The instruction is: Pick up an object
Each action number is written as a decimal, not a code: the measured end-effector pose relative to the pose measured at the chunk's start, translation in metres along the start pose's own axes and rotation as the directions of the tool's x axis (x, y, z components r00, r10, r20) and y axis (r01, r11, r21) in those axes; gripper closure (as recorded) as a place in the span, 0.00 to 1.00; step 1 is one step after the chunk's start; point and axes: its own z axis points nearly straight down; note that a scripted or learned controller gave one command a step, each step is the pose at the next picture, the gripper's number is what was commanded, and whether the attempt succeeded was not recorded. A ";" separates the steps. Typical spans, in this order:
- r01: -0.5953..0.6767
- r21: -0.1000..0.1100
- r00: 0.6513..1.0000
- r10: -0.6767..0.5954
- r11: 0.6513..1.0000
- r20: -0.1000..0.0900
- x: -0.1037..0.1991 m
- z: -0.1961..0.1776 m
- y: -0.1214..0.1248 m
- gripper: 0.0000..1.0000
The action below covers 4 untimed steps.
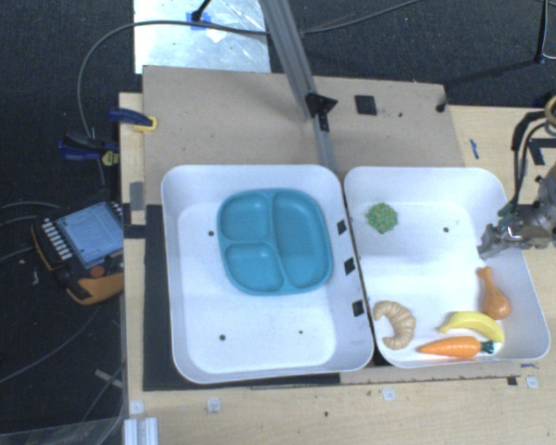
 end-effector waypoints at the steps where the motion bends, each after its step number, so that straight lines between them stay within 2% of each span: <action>1: 0.005 0.005 1.000 -0.005 1.000 -0.005 0.052 0.007 0.014 1.00; 3: 0.006 0.004 1.000 -0.005 1.000 -0.005 0.160 -0.015 0.025 1.00; 4: 0.005 0.007 1.000 -0.005 1.000 -0.005 0.216 -0.005 0.026 1.00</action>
